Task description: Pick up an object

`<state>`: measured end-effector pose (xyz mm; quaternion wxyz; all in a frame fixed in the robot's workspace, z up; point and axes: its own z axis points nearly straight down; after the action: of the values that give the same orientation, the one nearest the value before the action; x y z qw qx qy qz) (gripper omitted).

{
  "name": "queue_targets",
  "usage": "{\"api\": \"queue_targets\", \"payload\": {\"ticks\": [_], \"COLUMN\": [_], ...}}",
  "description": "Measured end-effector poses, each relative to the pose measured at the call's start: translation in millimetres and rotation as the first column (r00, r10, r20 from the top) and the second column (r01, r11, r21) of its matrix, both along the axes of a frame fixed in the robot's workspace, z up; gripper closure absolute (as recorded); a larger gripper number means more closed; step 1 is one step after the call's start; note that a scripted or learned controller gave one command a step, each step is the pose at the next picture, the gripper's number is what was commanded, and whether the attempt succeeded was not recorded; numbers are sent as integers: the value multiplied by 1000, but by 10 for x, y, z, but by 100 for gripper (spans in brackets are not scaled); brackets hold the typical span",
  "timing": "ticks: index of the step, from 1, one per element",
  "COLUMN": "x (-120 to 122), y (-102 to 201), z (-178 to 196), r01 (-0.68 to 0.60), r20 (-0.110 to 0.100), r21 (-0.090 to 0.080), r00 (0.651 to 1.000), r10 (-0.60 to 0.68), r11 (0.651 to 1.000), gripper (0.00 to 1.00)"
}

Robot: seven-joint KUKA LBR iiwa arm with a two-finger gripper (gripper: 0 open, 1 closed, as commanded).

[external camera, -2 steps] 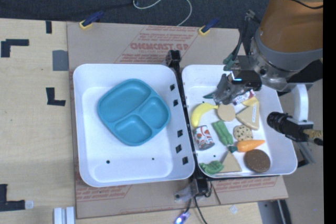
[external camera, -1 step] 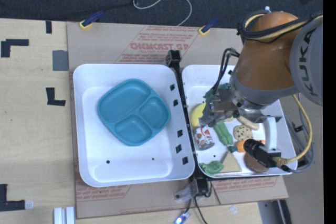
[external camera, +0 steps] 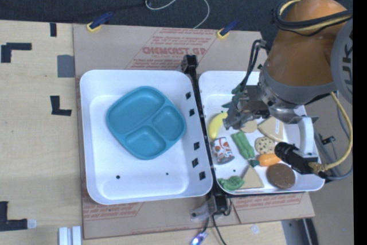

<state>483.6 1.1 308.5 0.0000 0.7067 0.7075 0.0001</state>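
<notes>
Toy food pieces lie scattered across the right bin, and any one of them could serve as the object to pick. A yellow banana rests against the bin's left wall, tilted with its upper end toward the gripper. Just below it lies a small red-and-white packet, and beside that a green pea pod runs at a slant. Farther right sit a spotted cracker, a pale wedge and an orange carrot piece. Along the near edge are a green leafy piece, a tan triangular slice and a round brown cookie.

The gripper hangs low over the middle of the right bin, just beside the banana's upper end and above the pea pod. Its dark fingers blur together against the parts behind them, so I cannot tell whether they stand apart or closed, and nothing is seen between them. The arm enters from the right, its broad orange band covering the far right corner of that bin.

The left bin holds a blue divided plate with three compartments, lying turned at an angle near the bin's middle. Both bins rest on a brown cardboard sheet, clamped at its far edge, with a thin white cable looping across the dark floor beyond.
</notes>
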Motion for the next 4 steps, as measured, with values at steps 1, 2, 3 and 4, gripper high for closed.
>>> {"api": "queue_targets", "payload": {"ticks": [1,2,3,4], "x": [7,2,4,3], "y": [349,641,726,890], "z": [874,1198,1736,2290], "r01": [-5,-3,-2,-1], "r20": [8,2,5,5], "r21": [2,1,1,1], "r00": [1000,1000,1000,1000], "r10": [5,3,2,1], "r11": [1000,1000,1000,1000], "gripper": [100,100,100,100]}}
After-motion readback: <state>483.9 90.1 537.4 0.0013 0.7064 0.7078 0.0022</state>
